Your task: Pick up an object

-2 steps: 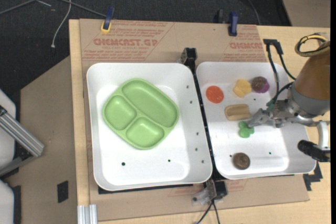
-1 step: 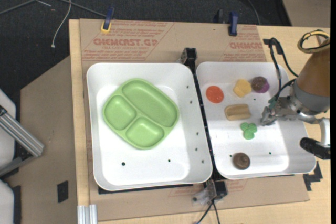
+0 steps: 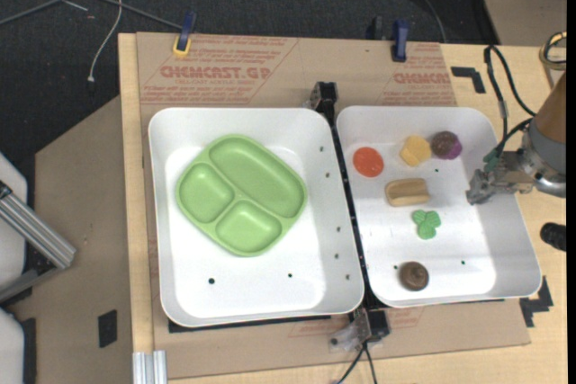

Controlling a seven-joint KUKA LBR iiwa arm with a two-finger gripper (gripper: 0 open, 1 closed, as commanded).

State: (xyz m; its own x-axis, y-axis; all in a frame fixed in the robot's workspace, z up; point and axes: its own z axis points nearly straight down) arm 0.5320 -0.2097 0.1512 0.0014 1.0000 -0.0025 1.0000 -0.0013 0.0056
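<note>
Meanwhile, the metal two-finger gripper (image 3: 479, 187) was seen over the right edge of the right white bin (image 3: 472, 270); whether it was clenched could not be told.
Nearest it lay a tan oblong block (image 3: 406, 191), long axis running left to right. Around that were placed a yellow chunk (image 3: 415, 150), purple ball (image 3: 445, 144), orange disc (image 3: 367, 161), green leafy piece (image 3: 427, 223) and brown round piece (image 3: 413, 275). A green divided plate (image 3: 239, 193) was set in the left white bin (image 3: 180, 283).

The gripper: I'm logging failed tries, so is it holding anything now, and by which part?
Nothing is held. The gripper hovers at the right bin's right edge, with no object between its fingers.
</note>
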